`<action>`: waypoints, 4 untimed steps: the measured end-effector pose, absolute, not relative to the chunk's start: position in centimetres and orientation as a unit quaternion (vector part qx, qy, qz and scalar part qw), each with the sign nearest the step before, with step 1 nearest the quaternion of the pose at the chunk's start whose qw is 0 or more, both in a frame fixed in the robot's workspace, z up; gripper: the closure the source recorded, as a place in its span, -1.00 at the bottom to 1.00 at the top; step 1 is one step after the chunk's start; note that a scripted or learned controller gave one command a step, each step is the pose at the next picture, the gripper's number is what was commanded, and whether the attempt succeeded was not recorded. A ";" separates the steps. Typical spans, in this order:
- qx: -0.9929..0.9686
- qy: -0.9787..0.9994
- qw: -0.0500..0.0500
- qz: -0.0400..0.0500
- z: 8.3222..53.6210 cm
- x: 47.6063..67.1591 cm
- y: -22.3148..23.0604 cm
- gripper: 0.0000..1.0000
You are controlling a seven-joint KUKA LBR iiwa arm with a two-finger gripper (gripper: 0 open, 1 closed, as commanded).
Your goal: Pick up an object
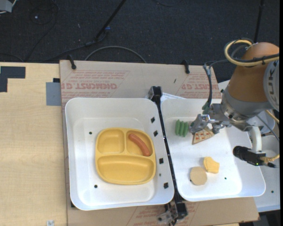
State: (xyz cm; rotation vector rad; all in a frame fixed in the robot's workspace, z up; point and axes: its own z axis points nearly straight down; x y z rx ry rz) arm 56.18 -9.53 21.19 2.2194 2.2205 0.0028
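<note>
Right, from my remote seat I had the arm (250, 79) reaching in from the right, its orange band high over the right bin (245, 185). Its gripper (201, 125) sat low over that bin's upper middle, and I could not tell whether the jaws stood apart or together; the metal there was too tangled to read. Just below the gripper lay a waffle-patterned triangular piece (202, 136), tan with a red edge, touching or nearly touching the tool. I could not say that it was held. Beside it on the left stood a small green ribbed object (181, 127), close to the divider between the bins. Lower in the same bin I saw a yellow chunk (211, 165) and, just beside it to the lower left, a round beige disc (198, 175); both lay well apart from the gripper. Over in the left bin (80, 126) a yellow divided plate (125, 166) rested flat, and a red sausage (139, 144) lay slantwise in its upper right compartment.
</note>
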 end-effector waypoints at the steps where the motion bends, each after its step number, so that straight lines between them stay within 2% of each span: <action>1: 0.707 0.707 0.001 0.000 25.5 56.6 -9.8 1.00; 2: 0.705 0.709 -0.002 0.000 26.0 55.5 -4.7 1.00; 4: 0.706 0.709 -0.002 -0.001 24.2 54.5 5.1 1.00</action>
